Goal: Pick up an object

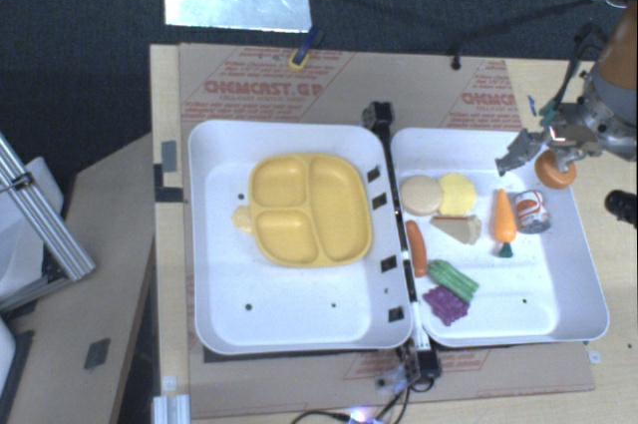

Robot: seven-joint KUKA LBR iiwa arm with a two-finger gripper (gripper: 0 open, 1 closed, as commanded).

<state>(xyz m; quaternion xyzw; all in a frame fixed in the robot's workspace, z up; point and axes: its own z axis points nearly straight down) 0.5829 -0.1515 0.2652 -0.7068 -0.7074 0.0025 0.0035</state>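
We see the gripper [554, 153] at the right bin's [573, 312] 2 o'clock corner pinching an orange ball [555, 173], with the carrot [504, 215] just at its 7 o'clock.

The arm [616, 83] is cut off by the right edge.

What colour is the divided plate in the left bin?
Yellow: the divided plate, seen in the camera view.
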